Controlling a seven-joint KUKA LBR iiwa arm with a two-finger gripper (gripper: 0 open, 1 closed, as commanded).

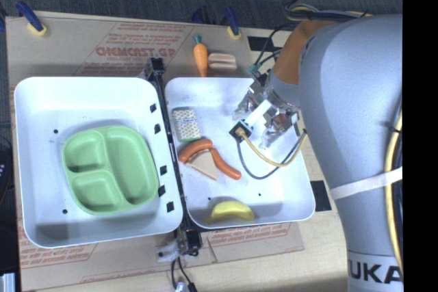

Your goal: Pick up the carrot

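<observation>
The carrot point(200, 58), small and orange with a green top, lies on the cardboard just behind the right bin's back rim, outside both bins. My gripper point(252, 120) hangs over the right bin point(294, 174), in its right half, well to the right of the carrot and nearer the camera. Nothing shows in its grasp. The arm's wide grey body covers the bench to the right.
A tan and pink block point(222, 62) sits right beside the carrot. The right bin holds a speckled block point(185, 124), two orange sausages point(196, 148), a tan wedge point(203, 167) and a banana point(231, 210). In the left bin lies a green divided plate point(109, 167).
</observation>
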